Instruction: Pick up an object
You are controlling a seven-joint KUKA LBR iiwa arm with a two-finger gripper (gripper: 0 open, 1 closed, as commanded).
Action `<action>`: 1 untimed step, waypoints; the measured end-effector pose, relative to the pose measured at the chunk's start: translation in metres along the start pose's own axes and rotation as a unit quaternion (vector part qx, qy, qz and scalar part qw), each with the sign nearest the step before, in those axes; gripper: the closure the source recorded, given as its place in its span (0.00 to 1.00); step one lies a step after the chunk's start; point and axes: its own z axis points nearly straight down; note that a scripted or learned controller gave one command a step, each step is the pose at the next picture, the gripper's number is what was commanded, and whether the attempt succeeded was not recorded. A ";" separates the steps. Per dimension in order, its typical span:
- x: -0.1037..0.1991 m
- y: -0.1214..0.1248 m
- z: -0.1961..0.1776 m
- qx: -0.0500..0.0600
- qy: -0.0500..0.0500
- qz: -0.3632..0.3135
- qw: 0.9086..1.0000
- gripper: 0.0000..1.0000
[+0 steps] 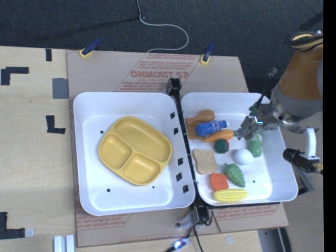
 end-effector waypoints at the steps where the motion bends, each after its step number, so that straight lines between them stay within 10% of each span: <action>1: 0.053 0.026 0.009 0.001 0.001 -0.003 1.000 1.00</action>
